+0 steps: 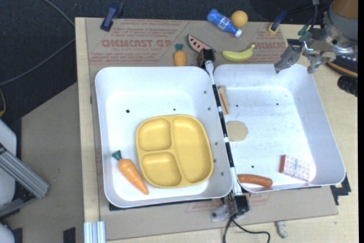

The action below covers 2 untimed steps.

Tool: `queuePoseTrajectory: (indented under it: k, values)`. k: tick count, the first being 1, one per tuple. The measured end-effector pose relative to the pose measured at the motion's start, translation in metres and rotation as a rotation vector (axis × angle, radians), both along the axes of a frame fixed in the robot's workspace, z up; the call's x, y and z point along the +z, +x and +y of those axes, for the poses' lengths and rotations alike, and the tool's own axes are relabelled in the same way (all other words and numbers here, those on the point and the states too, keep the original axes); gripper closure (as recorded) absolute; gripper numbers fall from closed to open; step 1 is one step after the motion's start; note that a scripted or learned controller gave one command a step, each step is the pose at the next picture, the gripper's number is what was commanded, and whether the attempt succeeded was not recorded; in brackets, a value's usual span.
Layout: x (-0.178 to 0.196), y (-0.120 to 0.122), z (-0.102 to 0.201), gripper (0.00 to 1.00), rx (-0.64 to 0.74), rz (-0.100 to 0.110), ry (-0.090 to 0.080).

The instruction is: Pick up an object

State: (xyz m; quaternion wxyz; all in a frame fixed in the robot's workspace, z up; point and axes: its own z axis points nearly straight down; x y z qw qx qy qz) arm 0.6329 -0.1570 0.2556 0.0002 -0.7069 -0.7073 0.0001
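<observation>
sausage (255, 181) in right bin (273, 116) — gripper (297, 64) well apart (seemingly spread, empty)

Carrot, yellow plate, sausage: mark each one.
carrot (132, 174), camera view, middle of its orange body.
yellow plate (190, 151), camera view, bare floor of its right compartment.
sausage (255, 180), camera view, middle of its length.

1. I see the arm (344, 11) cut off by the right edge above its wrist.
2. I cannot read the print on the red-and-white packet (295, 167) in the right bin (325, 122): too small.
3. The blue bottle (223, 21) label is likewise illegible.
4. The cable (228, 229) at the bench front leaves by the bottom edge.
</observation>
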Motion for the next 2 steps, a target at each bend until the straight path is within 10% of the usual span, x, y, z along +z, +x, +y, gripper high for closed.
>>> queuePoseTrajectory:
  k: [1,2]
  values:
    - [-0.159,-0.035,-0.037,0.00,-0.001,0.003,0.000]
    - [-0.172,-0.112,-0.002,0.00,-0.001,0.002,0.001]
